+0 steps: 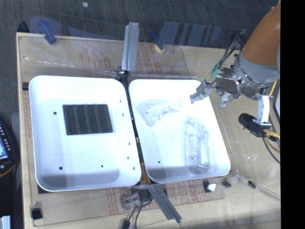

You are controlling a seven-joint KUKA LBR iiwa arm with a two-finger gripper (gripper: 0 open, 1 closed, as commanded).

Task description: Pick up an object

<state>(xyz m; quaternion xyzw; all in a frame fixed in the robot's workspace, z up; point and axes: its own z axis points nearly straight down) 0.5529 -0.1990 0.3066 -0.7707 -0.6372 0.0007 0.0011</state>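
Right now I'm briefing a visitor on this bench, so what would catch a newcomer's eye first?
Probably the dark ribbed panel lying flat in the left bin, stark against the white. Next, the grey and orange arm at the upper right, its hand over the right bin's far corner. A clear plastic bottle in that bin is easy to miss.

No legible text is found; red printing on the bench surface (90, 56) is too faint to be read.
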